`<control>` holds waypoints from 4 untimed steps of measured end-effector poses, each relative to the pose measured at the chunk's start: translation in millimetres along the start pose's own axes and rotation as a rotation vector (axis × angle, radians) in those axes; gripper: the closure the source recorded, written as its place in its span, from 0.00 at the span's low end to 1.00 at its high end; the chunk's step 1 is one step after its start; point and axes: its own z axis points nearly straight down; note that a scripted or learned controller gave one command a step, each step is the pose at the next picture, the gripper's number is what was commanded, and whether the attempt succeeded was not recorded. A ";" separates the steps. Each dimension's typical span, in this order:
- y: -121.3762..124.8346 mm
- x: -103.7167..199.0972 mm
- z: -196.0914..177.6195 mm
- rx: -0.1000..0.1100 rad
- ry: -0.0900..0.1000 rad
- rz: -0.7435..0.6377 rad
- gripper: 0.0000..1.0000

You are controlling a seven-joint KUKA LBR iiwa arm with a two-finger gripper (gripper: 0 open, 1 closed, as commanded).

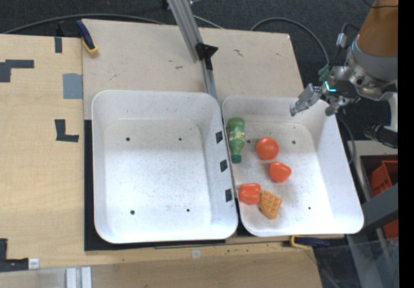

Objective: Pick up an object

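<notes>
The right bin [336,170] holds a green bottle [235,138] lying along its left wall, a round red tomato-like piece [266,148], a smaller red piece [279,171], a red-orange piece [249,193] and a tan waffle-like piece [270,204] beside it. My gripper [317,100] hangs above the bin's far right corner, well clear of all the objects. Its two fingers stand apart with nothing between them.
The left bin [103,170] sits next to the right one. A slanted metal pole [184,15] rises behind the bins. A blue and yellow tool [87,37] lies at the bench's far left. Cables run across the dark floor behind.
</notes>
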 end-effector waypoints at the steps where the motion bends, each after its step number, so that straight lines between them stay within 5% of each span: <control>1: 0.7 0.1 -2.6 -0.004 -0.001 -0.001 0.00; 4: -15.1 -0.2 151.9 0.003 0.000 0.000 0.00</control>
